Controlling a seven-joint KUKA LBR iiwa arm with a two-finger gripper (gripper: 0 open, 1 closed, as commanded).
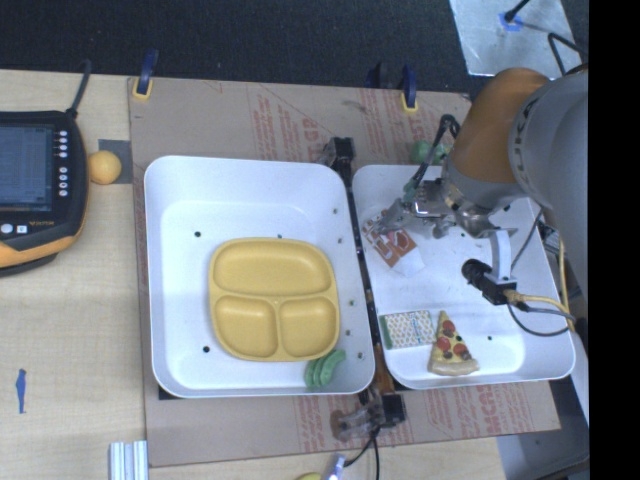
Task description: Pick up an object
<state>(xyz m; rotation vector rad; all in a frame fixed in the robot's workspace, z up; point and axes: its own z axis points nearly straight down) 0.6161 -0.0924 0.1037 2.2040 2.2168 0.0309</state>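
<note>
— Well, nearest to the gripper [415, 208]?
— A small red packet [392, 246], lying in the right bin [510, 363], close to the left wall, just below the gripper.
— Open or shut, that gripper?
— Cannot tell from up here.
— More in that bin?
— A toy pizza slice [453, 347] and a green spotted pad [407, 329], side by side near the front wall, well apart from the packet.
— And in the left bin [175, 268]?
— A yellow plate [274, 297] with three parts, in the middle. A little green thing [324, 370] just beside it, at the front right corner.
— Outside the bins?
— A yellow ball [104, 166] next to a screen box [35, 193], far left on the bench.
</note>
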